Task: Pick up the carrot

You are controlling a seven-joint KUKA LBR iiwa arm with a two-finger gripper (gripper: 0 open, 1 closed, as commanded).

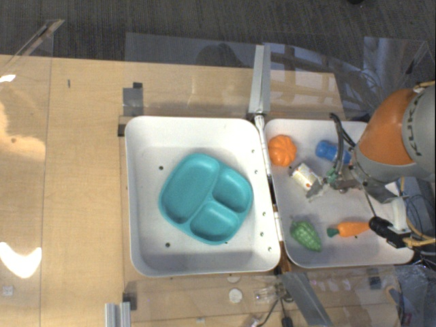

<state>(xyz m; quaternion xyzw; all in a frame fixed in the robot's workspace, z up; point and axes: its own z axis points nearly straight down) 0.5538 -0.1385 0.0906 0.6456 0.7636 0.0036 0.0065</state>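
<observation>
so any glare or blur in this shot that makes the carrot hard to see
Camera view: the carrot is sharp and evenly lit in the right bin; bright glare patches lie on the clear sheet at far left, away from the bins; the end effector looks small and slightly soft; the teal tray casts a soft shadow.

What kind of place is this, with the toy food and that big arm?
Most likely a robotics lab test bench, not a kitchen. A grey and orange arm reaches over two white bins on a wooden bench, the food is toys like the carrot, and cables trail about.
</observation>
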